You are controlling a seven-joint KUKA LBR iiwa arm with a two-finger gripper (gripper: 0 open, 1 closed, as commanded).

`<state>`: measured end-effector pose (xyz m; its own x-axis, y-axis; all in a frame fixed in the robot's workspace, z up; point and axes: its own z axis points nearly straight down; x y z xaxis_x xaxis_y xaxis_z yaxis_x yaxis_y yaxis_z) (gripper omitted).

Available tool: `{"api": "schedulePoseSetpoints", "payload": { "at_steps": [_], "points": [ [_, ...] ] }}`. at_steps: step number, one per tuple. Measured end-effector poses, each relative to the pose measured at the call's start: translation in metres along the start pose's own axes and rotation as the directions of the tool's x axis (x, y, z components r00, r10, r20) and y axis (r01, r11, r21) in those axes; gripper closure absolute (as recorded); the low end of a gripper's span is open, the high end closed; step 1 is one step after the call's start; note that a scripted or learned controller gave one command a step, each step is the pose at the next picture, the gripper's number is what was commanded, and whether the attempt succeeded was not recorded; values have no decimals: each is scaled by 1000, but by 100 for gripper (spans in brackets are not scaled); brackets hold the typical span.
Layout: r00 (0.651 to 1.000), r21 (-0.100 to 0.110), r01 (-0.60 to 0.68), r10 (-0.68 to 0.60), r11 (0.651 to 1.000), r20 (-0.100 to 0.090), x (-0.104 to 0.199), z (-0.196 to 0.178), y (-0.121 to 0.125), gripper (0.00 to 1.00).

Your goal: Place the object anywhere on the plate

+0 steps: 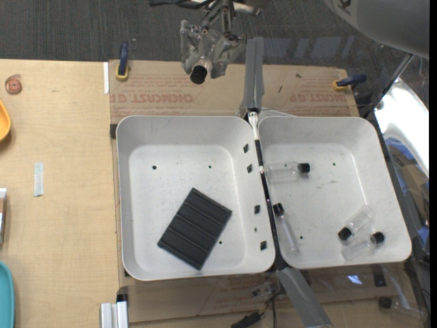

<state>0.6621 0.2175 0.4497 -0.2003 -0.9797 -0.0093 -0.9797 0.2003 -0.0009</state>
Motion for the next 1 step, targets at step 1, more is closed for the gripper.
{"api": "schedulePoseSetpoints", "payload": {
  "at_steps": [1],
  "points": [
    [985,-1,171,-171,985,-6,59,7,3,100]
  ]
}}
